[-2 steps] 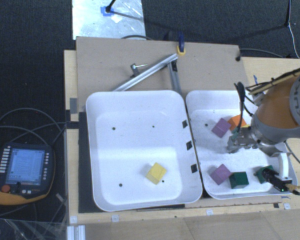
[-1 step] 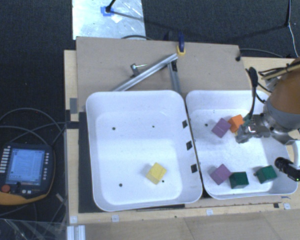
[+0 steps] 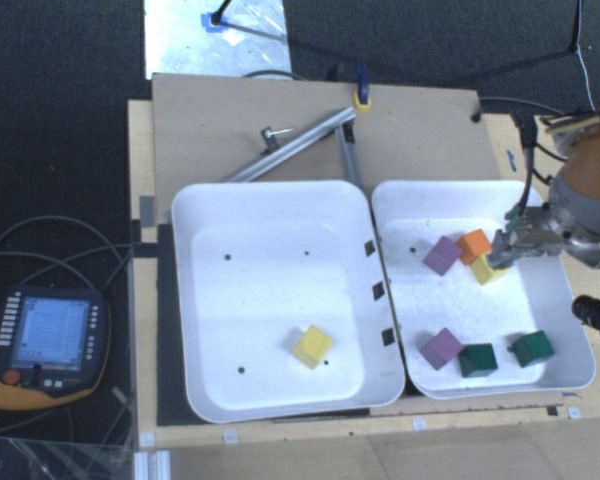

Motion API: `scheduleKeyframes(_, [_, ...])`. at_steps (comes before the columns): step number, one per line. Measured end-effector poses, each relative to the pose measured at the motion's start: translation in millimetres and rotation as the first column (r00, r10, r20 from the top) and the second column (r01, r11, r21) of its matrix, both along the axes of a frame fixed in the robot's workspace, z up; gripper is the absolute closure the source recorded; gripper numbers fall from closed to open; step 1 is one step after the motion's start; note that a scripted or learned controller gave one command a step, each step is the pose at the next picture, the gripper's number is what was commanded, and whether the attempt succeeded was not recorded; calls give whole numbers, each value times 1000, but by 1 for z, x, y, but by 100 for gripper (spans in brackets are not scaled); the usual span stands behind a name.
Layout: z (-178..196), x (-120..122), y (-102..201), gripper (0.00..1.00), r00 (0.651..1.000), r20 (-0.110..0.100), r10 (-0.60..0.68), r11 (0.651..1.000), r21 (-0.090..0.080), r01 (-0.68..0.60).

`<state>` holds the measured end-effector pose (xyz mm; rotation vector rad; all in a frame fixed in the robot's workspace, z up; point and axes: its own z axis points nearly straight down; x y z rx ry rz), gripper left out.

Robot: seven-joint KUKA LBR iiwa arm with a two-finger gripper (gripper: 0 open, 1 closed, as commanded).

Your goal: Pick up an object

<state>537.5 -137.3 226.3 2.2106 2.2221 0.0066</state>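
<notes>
Over the right bin [image 3: 550, 363], near its back right corner, the gripper [image 3: 502, 253] hangs low above a small yellow block [image 3: 485, 270]; whether it is apart, together or clamped on anything, I cannot tell, because the wrist hides that part. The yellow block touches an orange block [image 3: 473, 244] on its back side, and a purple block [image 3: 441, 255] sits just beside the orange one, toward the bin's left wall. Along the front edge of the same bin lie another purple block [image 3: 441, 348] and two green blocks [image 3: 477, 359] [image 3: 531, 348]. A second yellow block [image 3: 312, 346] rests alone in the left bin [image 3: 210, 208], toward its front right.

Judging by its look, the yellow block under the gripper is a small, stiff, light cube with flat, fairly smooth faces, not fragile. A hold across two opposite free faces would suit it best. The orange neighbour crowds one side, so the grip probably needs to run along the other axis, low on the block, to keep it from tipping or sliding out.
</notes>
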Motion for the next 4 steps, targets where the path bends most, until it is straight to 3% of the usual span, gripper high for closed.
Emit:
scheduleKeyframes(1, [-9,1,0,100,1000,-7,-1,1000,1,1])
scheduleKeyframes(2, [-6,10,44,100,1000,-6,5,1000,3,-5])
scheduleKeyframes(4, [7,57,149,100,1000,-4,7,1000,5,-7])
